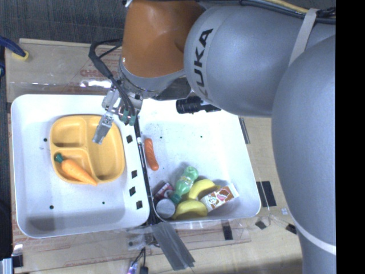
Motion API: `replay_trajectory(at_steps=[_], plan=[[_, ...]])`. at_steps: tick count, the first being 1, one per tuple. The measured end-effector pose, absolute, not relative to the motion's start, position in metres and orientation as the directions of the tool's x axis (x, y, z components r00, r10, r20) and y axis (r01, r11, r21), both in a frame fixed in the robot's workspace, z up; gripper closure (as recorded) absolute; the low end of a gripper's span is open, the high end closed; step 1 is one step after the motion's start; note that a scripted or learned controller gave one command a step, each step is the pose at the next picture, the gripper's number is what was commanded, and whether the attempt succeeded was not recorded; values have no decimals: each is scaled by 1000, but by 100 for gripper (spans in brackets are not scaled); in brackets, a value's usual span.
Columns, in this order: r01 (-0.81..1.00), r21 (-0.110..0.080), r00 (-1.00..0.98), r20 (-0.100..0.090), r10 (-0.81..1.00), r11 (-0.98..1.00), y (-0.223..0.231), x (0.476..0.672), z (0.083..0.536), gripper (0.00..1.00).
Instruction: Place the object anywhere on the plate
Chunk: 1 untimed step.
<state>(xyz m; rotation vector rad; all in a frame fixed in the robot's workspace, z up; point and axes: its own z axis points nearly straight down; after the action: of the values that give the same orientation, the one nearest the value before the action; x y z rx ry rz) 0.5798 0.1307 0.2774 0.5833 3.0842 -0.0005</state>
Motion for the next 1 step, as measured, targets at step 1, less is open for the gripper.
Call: replay_trajectory(at_steps=[1], plan=[[362, 0, -932, -4, 362, 932, 131, 580, 288, 100]])
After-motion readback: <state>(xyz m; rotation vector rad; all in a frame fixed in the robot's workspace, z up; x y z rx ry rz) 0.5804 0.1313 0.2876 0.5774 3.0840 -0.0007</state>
